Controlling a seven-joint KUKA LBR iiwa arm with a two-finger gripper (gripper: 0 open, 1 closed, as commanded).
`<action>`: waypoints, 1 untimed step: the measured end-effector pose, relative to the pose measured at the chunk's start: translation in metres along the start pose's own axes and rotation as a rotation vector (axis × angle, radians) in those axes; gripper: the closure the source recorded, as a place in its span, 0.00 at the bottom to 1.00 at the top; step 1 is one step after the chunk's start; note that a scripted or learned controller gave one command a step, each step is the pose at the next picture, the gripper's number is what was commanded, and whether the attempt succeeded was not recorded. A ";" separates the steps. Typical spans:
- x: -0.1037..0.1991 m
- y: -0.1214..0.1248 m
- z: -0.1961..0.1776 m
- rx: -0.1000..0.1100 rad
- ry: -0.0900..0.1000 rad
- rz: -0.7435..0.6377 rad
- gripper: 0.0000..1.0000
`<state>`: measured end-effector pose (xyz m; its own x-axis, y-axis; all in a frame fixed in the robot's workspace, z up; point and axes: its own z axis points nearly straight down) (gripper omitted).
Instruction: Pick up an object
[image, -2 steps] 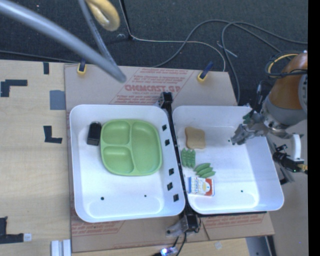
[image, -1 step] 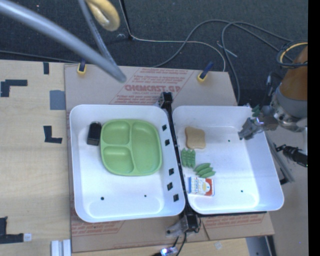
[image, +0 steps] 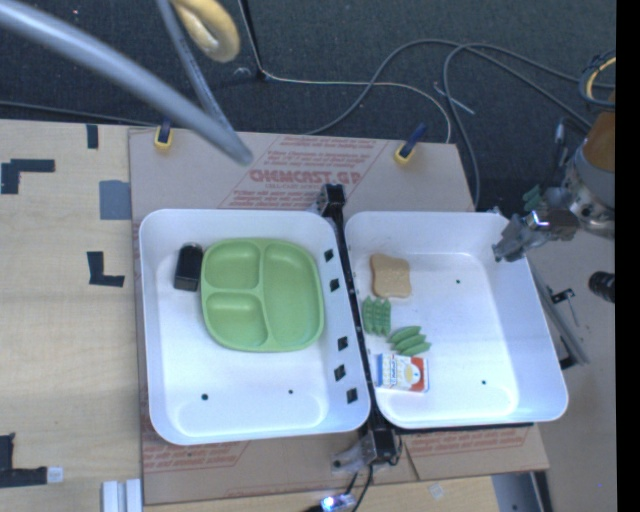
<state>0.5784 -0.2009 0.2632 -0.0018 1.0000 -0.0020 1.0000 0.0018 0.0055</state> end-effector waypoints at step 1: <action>0.056 0.015 -0.004 0.005 0.003 -0.005 1.00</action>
<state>0.5937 -0.1445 0.2673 -0.0070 1.0000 0.0014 1.0000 0.0070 0.0009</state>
